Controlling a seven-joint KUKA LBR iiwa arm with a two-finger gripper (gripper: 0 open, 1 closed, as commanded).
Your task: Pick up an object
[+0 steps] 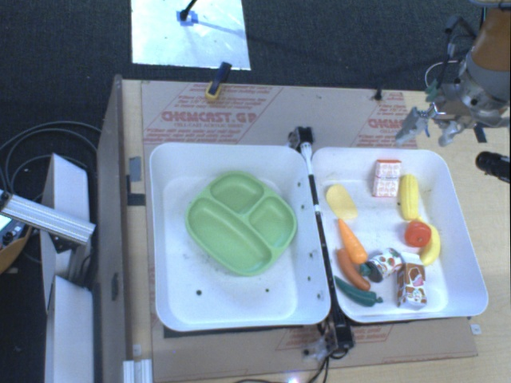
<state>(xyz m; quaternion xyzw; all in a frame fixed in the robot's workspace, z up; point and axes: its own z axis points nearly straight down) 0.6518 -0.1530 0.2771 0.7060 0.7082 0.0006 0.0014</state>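
1. Lower right of frame, right white bin (467, 238): shallow, glossy plastic, rounded corners. Toy food clustered inside, partly overlapping near the bottom edge: dark green pod (358, 291), small patterned carton (412, 284), and a jumbled grey-and-white piece (383, 262) too blurred to identify.
2. Middle of the same bin: two orange carrots (351, 242), one red tomato (417, 234), one yellow banana (432, 247) curving beside it.
3. Upper part of the bin: one pale yellow oval piece (342, 201), one red-and-white box (387, 177), one yellow corn-like cob (409, 196).
4. Centre left, left white bin (172, 182): one light green divided plate (241, 222), three compartments, smooth moulded plastic.
5. Upper right, above the cardboard-coloured bench: gripper (431, 130), fingers spread apart, nothing between them, beyond the right bin's far rim; arm cut off by the frame edge.
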